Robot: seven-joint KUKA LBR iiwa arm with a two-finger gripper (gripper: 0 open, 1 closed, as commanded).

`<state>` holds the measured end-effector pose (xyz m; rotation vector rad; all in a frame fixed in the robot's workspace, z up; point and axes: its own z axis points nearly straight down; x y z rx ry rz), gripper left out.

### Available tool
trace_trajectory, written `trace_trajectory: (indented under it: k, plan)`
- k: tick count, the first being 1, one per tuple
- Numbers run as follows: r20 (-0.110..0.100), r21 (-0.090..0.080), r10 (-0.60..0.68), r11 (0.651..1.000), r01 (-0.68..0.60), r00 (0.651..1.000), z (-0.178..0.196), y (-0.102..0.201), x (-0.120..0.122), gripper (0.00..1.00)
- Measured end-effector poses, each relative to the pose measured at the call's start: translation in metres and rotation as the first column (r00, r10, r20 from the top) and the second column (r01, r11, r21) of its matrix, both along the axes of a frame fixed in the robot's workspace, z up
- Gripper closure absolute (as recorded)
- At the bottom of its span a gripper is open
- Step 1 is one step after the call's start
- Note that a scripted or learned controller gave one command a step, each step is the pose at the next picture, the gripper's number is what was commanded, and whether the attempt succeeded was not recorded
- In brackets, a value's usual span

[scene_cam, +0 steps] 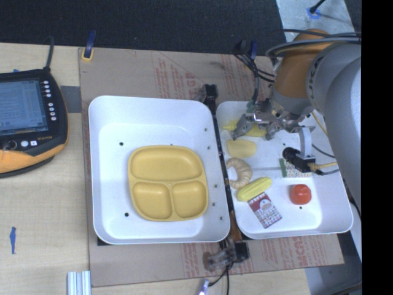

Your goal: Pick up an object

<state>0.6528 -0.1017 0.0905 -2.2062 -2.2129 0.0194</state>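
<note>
1. Nearest the camera, a dark clip point(222, 258) sits at the near edge of the brown board point(153, 66) under both bins; its details are blurred.
2. In the right bin point(328, 217), a red-and-white packet point(265, 209) lies flat at the near side; its print is too small to read. A red round thing point(300, 193) sits apart to its right.
3. Just beyond the packet lies a yellow corn cob point(253, 188), touching or almost touching a pale curled piece point(238, 171).
4. Farther in, a pale yellow lump point(241, 147) lies near the bin's left wall.
5. The left bin point(110, 165) holds a yellow divided tray point(167, 182), fully in view.
6. At the right bin's far end the gripper point(255, 126) is low over a small yellow scrap point(229, 126), which it partly hides. How wide the gripper stands, and whether it has hold of anything, cannot be made out.
7. The grey arm point(331, 85) covers the bin's far right corner.
8. Far left, a handheld screen unit point(24, 118) is cut off by the frame edge.
</note>
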Motion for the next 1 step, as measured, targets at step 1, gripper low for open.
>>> trace_trajectory:
  k: [1]
  plan:
    - [0.000, -0.004, -0.001, 1.000, 0.001, 1.000, 0.0002, 0.0022, -0.0002, 0.00]
